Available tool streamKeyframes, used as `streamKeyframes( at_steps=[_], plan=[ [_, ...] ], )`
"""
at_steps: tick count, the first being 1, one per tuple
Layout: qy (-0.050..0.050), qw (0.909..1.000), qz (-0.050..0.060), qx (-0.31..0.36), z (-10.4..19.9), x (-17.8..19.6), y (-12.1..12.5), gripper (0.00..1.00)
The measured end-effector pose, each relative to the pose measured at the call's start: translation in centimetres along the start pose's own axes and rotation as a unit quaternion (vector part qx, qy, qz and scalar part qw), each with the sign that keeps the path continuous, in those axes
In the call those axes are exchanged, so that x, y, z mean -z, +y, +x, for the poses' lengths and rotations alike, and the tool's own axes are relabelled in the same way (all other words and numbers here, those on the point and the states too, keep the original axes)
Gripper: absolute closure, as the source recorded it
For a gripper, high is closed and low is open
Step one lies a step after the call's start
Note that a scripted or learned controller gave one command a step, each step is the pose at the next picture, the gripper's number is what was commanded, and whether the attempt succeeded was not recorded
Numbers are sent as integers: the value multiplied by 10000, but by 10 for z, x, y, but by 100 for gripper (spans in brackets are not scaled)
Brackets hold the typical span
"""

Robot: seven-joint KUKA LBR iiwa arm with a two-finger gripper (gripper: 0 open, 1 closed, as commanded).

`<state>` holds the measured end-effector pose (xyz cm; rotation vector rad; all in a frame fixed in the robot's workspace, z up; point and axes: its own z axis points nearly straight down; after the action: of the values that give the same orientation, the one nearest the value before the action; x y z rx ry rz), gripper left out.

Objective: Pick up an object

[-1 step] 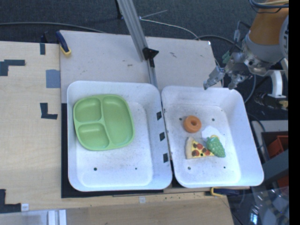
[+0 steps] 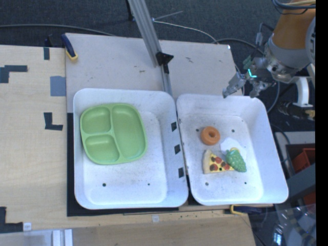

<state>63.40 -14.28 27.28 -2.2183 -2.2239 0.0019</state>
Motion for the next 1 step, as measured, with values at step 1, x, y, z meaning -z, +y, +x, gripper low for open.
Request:
streamKeyframes(
  at_steps=[1],
  plan=[
    [-2, 10000, 30, -9, -9, -59, 1, 0]
  ],
)
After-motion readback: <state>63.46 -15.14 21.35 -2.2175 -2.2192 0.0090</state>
